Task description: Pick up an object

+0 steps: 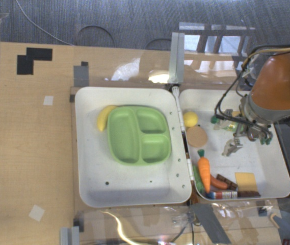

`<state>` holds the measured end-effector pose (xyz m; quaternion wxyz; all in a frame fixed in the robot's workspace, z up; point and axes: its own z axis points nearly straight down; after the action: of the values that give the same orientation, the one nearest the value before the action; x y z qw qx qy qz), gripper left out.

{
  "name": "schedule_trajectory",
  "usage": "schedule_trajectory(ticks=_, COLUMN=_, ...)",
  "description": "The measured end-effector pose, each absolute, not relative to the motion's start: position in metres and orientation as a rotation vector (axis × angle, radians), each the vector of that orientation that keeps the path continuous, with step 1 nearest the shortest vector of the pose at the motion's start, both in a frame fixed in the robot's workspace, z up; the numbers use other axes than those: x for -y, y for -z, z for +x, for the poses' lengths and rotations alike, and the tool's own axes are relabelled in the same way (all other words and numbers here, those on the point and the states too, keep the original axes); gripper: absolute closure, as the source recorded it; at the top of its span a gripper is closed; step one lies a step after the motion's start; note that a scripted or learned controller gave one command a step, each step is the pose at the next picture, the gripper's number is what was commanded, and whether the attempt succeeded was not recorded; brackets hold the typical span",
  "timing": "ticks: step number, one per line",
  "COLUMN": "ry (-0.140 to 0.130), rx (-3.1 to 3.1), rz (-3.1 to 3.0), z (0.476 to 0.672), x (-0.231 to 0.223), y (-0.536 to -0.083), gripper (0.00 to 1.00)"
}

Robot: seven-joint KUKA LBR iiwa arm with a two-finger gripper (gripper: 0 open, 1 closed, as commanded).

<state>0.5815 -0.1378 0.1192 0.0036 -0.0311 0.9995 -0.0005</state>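
My gripper (232, 147) hangs over the middle of the right bin (267, 162), above bare white floor, with nothing seen in it. To its left lie a yellow ball (190, 119) and a tan round disc (197, 136). An orange carrot (204, 170) lies along the bin's left wall, below and left of the gripper. At the front edge sit a red sausage (218, 181), a marker-like stick (222, 194) and a yellow cheese slice (245, 179) on a dark bar.
The left bin (91, 172) bears a green divided plate (137, 135) with a banana (103, 117) partly tucked under its left rim. A ridge (183, 142) separates the bins. The orange-banded arm (277, 83) and its cables overhang the right bin's far right corner.
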Motion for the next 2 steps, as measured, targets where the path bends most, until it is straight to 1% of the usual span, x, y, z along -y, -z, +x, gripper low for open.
schedule_trajectory(ticks=1, ry=0.018, rx=-2.995, rz=-0.894, z=0.556, x=0.205, y=-0.282, gripper=0.0)
schedule_trajectory(ticks=2, ry=-0.001, rx=-2.839, rz=-1.331, z=0.658, x=0.203, y=-0.172, gripper=0.0)
